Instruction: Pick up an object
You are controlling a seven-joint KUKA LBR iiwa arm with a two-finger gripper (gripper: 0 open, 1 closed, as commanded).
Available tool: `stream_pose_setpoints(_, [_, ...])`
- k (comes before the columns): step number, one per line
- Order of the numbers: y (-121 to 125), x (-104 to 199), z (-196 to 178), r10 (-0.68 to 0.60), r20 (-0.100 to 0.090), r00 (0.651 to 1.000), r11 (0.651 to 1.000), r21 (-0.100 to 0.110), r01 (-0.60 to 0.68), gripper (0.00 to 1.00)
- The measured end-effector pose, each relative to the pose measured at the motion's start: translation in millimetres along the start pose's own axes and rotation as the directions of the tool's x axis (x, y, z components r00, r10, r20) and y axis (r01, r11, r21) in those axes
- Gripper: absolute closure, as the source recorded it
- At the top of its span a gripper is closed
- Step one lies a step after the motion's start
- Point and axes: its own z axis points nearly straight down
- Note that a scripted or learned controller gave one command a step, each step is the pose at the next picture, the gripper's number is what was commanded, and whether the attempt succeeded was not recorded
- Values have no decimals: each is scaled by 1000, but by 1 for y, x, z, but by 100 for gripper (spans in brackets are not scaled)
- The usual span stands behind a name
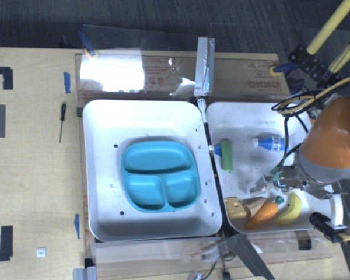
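Note:
The right bin [245,118] holds several objects. A green stick-shaped item [226,155] lies near its left wall, and a small bottle with a blue cap [269,143] lies further back. At the front lie an orange carrot [262,213], a yellow banana [290,209] and a brown block [235,207]. My gripper [270,182] hangs low over the bin's front right, just above the carrot and the banana. The grey arm with its orange band [332,142] covers the bin's right side. Nothing shows in the gripper's grasp.
The left bin [99,156] holds a blue divided plate [160,174]. A raised divider [209,156] separates the two bins. Clear plastic sheeting and a taped metal post [203,66] stand behind them. Cables [297,104] trail by the arm.

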Motion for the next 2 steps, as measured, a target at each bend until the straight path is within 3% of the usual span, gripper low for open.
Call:
stream_pose_setpoints(1, [62,-63,21,-25,5,1000,1000,-16,25,0])
stream_pose_setpoints(2, [2,-59,-37,124,1,992,992,-12,-124,0])
